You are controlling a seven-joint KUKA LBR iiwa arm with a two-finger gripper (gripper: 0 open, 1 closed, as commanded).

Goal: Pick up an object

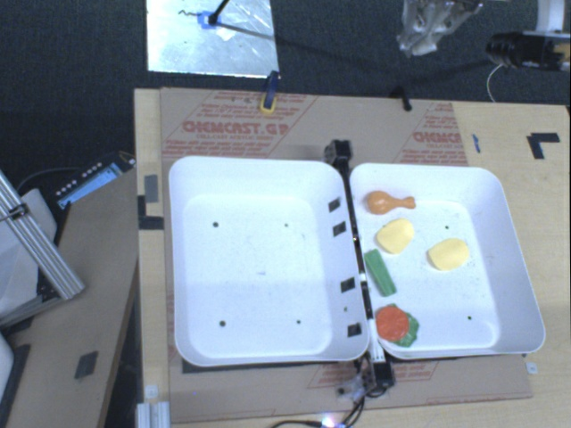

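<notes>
Claw parked high above the right bin, its state indeterminable; nothing grasped; all five objects remain; pick pending.

I see pincer raised at top right, beyond bins. Right bin holds orange drumstick, two yellow pieces, green stick, red-green item.

We see both bins white, smooth, matt-looking plastic. Toy food smooth, plastic-like, slight sheen. Sheet under bins brown printed cardboard, matt. Square plate at top shiny metal foil look. Floor dark rough carpet.
</notes>
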